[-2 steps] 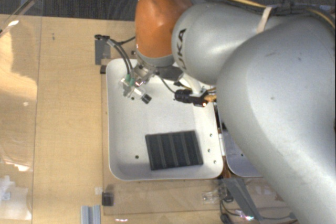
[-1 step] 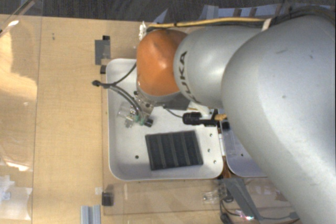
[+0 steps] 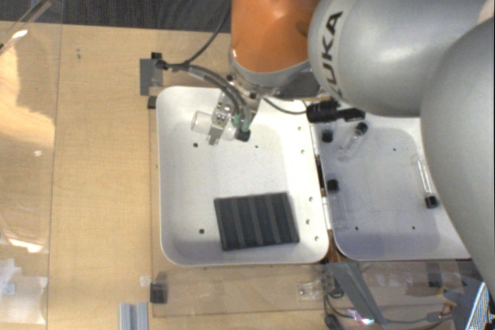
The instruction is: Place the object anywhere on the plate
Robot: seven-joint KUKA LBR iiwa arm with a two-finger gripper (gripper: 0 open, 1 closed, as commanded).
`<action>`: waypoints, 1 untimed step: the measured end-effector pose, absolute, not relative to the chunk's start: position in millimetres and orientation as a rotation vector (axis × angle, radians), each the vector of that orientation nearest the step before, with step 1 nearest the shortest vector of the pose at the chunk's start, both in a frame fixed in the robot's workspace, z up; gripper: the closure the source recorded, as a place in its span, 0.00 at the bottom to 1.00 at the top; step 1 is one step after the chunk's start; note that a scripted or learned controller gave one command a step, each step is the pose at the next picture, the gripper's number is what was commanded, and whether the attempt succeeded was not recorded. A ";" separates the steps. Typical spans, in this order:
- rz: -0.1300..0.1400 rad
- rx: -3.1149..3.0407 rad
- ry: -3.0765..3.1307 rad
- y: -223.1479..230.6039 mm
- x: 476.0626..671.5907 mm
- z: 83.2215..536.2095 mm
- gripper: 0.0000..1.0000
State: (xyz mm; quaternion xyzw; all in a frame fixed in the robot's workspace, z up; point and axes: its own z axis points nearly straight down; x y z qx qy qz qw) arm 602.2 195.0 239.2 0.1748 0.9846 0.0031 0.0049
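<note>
Black and ribbed, a rectangular plate point(image 3: 256, 221) is lying at the near end of the left bin point(image 3: 174, 189), its long axis running left to right with a slight tilt, and it is being taken as the target of the task. No object is being borne on its ridged surface.

Farther back in the same bin, the gripper point(image 3: 230, 122) is being held over the far end, near the far wall. From the gripper, the plate is lying toward the near side and a little to the right, well apart; that is judged to be the direction the coming move turns on.

A small clear object point(image 3: 205, 122) is being seen just beside the fingertips, on their left. Whether it is being held between the fingers cannot be told, nor whether they are open or closed, since the parts are small and blurred.

The grey arm is being reached in from the right, across the right bin point(image 3: 387, 243), with the orange band point(image 3: 271, 11) sitting above the wrist at the far side and the wrist pointing down and leftward.
</note>
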 end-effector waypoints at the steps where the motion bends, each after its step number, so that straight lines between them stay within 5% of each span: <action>1: 0.007 0.847 3.021 235.4 661.7 135.2 1.00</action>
